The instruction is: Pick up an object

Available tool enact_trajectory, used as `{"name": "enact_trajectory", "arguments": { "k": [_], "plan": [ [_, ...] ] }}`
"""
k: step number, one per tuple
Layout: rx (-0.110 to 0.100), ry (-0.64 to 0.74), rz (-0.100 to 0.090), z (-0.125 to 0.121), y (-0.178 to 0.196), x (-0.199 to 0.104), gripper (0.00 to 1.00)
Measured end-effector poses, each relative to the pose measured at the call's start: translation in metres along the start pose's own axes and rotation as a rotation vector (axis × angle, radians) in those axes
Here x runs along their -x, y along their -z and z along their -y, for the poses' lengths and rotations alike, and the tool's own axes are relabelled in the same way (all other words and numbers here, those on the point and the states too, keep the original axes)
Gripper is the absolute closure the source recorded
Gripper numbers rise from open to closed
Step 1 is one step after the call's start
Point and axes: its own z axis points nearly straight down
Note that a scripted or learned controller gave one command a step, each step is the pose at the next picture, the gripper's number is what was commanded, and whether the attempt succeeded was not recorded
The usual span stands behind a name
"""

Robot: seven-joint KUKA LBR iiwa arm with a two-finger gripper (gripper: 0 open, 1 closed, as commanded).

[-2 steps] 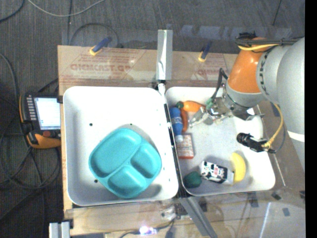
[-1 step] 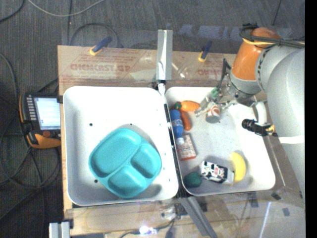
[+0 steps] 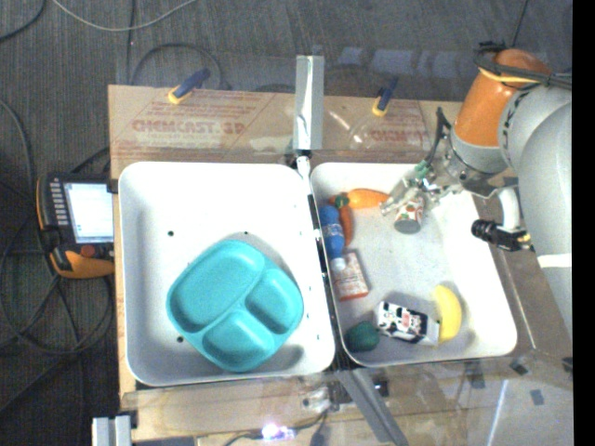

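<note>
A teal divided plate (image 3: 235, 305) fills the left bin (image 3: 139, 203). In the right bin (image 3: 483, 277), a carrot (image 3: 363, 198), blue bottle (image 3: 331, 230), green ball (image 3: 363, 337), black-and-white carton (image 3: 402, 321) and banana (image 3: 448, 311) lie scattered. The jaws (image 3: 409, 198) hover upper right over a small cup (image 3: 408, 217); whether they grip it cannot be told.
</note>
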Motion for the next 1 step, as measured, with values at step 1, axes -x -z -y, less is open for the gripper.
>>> {"name": "enact_trajectory", "arguments": {
  "k": [1],
  "plan": [
    [0.012,0.002,0.014,-0.0024,0.0116,0.0026,1.00]
  ]
}}
